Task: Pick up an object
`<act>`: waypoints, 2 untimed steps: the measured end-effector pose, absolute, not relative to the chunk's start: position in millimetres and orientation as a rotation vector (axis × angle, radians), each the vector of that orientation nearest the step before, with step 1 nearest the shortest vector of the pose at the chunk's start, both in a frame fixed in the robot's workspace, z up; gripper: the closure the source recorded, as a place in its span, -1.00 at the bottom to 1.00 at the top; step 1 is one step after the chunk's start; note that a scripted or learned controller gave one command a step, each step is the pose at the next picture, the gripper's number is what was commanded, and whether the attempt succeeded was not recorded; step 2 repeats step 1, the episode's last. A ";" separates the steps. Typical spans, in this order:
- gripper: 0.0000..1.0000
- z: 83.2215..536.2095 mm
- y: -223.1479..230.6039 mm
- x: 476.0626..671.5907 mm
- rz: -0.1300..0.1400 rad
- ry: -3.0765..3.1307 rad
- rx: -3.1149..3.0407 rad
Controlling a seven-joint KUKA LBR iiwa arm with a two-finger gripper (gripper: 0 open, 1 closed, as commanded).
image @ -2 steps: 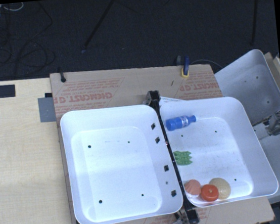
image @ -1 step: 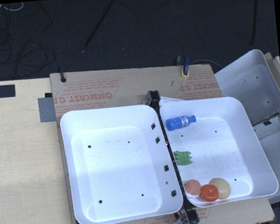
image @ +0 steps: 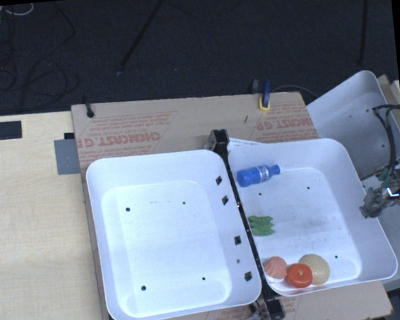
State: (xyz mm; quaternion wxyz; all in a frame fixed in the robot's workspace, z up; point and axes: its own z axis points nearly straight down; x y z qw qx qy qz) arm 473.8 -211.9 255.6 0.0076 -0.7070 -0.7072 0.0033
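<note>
Gripper (image: 382, 199) sits just off the right bin's (image: 358, 174) right rim; we cannot tell its finger state. Blue bottle (image: 258, 175) lies far-left in that bin, alone. We go for it, closing across its narrow body.

Two white bins sit side by side on a cardboard sheet (image: 182, 122): the left bin (image: 105, 201) and the right bin (image: 343, 169). A black divider clamp (image: 238, 216) runs between them. A blue-yellow clip (image: 264, 96) grips the cardboard's far edge.
</note>
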 end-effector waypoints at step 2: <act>1.00 335.2 -214.2 476.4 -0.003 -2.226 -2.224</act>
